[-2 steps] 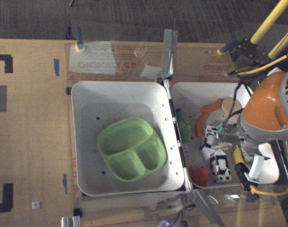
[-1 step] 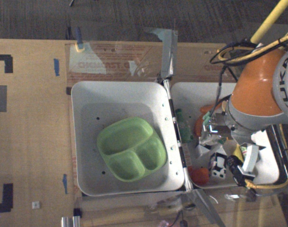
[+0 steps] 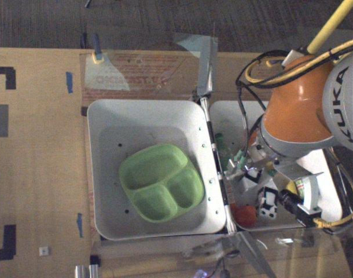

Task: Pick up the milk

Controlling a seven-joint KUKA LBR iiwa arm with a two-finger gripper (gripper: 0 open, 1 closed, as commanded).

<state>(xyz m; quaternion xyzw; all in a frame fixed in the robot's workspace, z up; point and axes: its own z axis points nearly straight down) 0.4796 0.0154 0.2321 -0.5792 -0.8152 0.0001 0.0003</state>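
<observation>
The wooden bench [image 3: 37, 155] lies farthest left of the gripper, with 2 short strips of blue tape [image 3: 69, 81] on it. Nearer, though still well left of the gripper, is the left bin [image 3: 107, 114]. It holds 1 green plate [image 3: 162, 181] with 3 compartments, lying flat near the middle of the bin floor.

Just past the rims where the 2 bins meet, the right bin [image 3: 225, 117] begins. Some small green items [image 3: 221, 142] lie along its left wall, near the gripper's upper left; they are too small to name.

The gripper [image 3: 249, 171] hangs over the left half of the right bin, a cluster of metal and dark parts under the wrist. Whether it is open or closed cannot be told from this angle, and nothing can be seen held in it.

Below the gripper, against the bin's near wall, rests a round red object [image 3: 243, 214]. The milk [image 3: 268, 204], a small black-and-white carton, stands just right of that red object and below-right of the gripper, near it but apart from it. Farther right of the gripper lies a white package with yellow and green print [image 3: 308, 189].

The arm [image 3: 295, 106], with its orange band, covers the bin's upper right, and yellow and black cables [image 3: 280, 68] loop over it.
</observation>
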